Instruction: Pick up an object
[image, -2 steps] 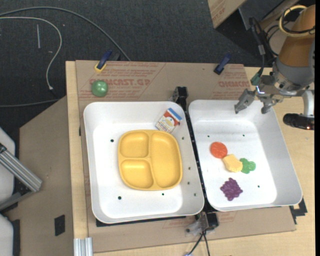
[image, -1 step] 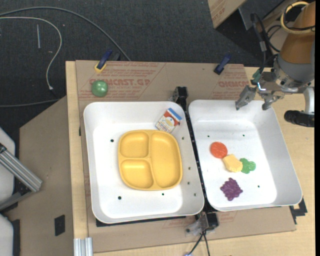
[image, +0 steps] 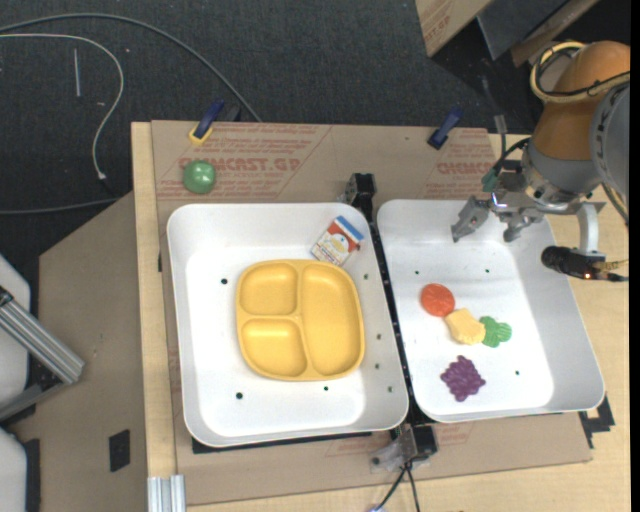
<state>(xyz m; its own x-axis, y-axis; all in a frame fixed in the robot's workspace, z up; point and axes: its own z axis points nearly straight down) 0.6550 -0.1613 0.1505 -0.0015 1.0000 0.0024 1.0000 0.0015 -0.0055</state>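
Grapes (image: 462, 378) lay untouched at 6 o'clock; your gripper (image: 490, 226) hung at 12 with fingers spread, holding nothing. Pick remained undone.

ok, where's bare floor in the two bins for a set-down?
Right bin: bare along its far half below the gripper, and its right side. Crowded mid-left: orange piece, yellow piece, green piece, purple grapes. Left bin: yellow plate fills the centre, small carton behind; bare left strip.

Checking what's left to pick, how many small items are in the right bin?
4: orange piece, yellow piece, green piece clustered mid-bin, purple grapes nearer the front.
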